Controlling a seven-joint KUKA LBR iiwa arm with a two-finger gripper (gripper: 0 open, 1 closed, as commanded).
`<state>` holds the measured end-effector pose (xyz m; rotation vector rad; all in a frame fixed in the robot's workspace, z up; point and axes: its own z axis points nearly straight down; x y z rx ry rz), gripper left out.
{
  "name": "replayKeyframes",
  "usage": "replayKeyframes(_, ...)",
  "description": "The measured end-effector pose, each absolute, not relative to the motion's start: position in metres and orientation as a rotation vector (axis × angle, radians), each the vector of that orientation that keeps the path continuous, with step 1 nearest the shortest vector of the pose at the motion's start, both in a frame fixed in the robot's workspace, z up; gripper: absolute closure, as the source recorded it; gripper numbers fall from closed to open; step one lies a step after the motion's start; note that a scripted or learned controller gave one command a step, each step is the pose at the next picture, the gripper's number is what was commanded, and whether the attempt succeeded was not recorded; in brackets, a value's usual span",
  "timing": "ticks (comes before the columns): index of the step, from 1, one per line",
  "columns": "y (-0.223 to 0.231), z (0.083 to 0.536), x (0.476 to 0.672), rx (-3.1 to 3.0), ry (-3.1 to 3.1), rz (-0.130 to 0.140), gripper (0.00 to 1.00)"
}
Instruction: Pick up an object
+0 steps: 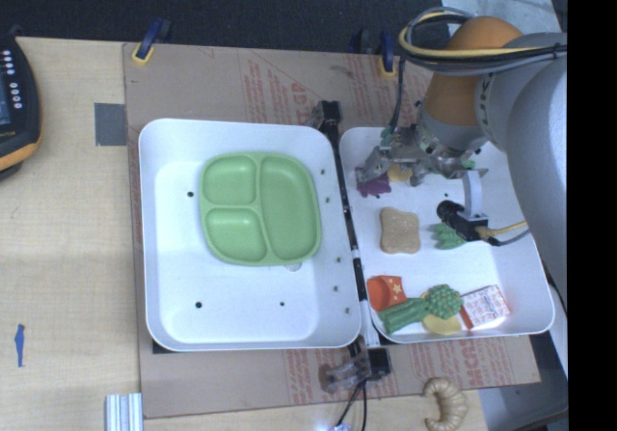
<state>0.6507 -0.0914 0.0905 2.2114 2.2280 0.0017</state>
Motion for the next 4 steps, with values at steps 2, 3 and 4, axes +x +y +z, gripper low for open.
replayKeyframes(2,-0.093,0.102,0.648,2.217,2.23,-0.006,0.0)
replayKeyframes(3,-0.094,0.113,0.648,2.215,2.231,-0.006,1.0)
replayKeyframes(4,-0.094,0.113,0.648,2.215,2.231,-0.007,0.0)
